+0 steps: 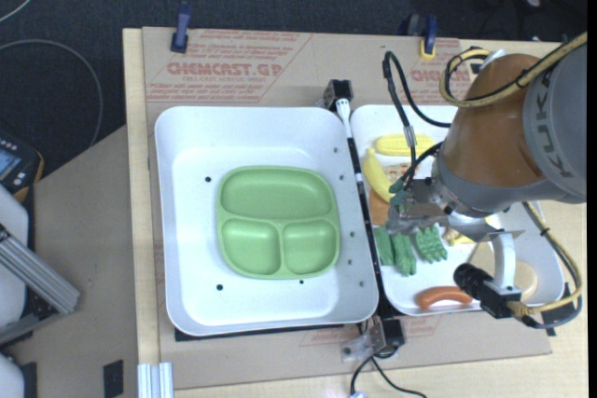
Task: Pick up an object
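Several toy foods lie in the right bin [410, 303]: a yellow corn cob [395, 145], a yellow banana [377, 172], two green vegetable pieces [404, 252] and an orange-red sausage shape [443, 297]. My gripper [410, 217] hangs low over the left-middle of that bin, just above the green pieces and beside the banana. The grey wrist and orange band [490, 130] hide much of the bin behind it. I cannot see anything held.
The left bin [187, 144] holds a light green divided plate [278, 221]. A black clamp bar [354, 172] runs between the bins. Cables [410, 102] loop from the arm over the right bin's back. A beige round piece [524, 277] lies at the right.
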Action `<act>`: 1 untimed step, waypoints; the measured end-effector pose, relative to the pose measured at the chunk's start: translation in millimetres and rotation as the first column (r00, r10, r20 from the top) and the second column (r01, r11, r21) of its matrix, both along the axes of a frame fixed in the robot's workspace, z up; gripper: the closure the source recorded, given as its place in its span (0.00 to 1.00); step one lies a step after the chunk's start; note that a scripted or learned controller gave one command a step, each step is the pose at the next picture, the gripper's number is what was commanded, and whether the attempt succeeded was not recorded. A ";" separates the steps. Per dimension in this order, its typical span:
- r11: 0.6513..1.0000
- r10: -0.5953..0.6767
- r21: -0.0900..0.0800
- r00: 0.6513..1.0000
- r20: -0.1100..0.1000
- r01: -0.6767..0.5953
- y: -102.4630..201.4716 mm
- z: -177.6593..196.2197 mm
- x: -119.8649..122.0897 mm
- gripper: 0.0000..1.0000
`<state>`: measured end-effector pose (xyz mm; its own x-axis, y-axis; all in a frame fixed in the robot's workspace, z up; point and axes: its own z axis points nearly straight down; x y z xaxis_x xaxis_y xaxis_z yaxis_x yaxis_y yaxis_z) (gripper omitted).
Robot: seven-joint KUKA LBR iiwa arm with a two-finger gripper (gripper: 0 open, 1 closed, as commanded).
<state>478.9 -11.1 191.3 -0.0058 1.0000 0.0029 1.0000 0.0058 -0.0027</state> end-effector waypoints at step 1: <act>1.000 0.001 -0.002 1.000 0.004 -0.001 69.8 22.7 0.2 1.00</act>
